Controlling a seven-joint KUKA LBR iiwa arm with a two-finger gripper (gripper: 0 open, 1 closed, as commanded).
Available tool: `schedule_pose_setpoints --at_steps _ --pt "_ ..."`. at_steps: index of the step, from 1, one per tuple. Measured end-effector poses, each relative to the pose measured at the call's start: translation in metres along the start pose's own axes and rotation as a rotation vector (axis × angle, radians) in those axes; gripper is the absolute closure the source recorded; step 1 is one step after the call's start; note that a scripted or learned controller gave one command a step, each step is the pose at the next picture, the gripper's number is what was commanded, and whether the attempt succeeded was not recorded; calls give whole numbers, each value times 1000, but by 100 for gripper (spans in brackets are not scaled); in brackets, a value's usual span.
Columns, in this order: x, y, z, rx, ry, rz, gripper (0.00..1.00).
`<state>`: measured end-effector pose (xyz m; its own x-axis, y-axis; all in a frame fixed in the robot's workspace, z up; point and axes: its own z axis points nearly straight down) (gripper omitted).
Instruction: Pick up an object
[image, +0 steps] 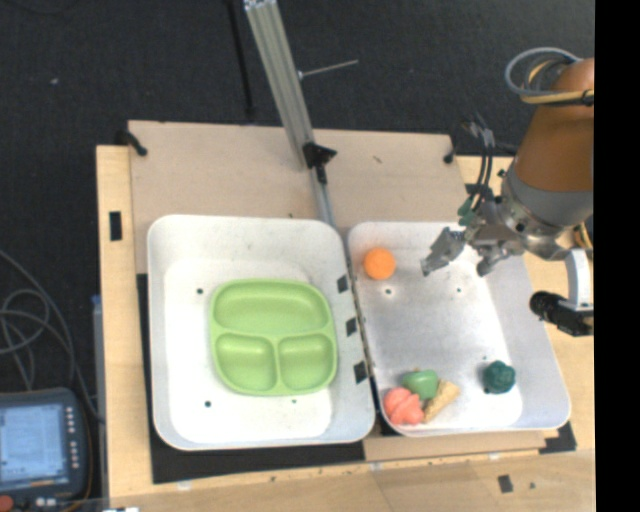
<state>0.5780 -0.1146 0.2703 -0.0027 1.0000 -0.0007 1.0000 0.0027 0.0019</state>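
Note:
The right bin (470, 320) holds several small objects. An orange ball (379, 264) lies near its far left corner. A green piece (421, 382), a pink piece (403, 405) and a tan piece (441, 399) cluster at the near edge. A dark green lump (498, 376) sits near the right side. My gripper (456, 267) hangs over the far part of this bin, to the right of the orange ball and apart from it. Its two fingers are spread open with nothing between them.
The left bin (180, 300) carries a light green divided plate (272, 335). A slanted metal pole (290, 100) rises from between the bins at the back. A black part (560, 312) sticks out by the right bin's right rim.

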Motion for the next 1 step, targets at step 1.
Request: schedule_pose_setpoints --at_steps 1 --pt "0 0 0 0 0 2 0"
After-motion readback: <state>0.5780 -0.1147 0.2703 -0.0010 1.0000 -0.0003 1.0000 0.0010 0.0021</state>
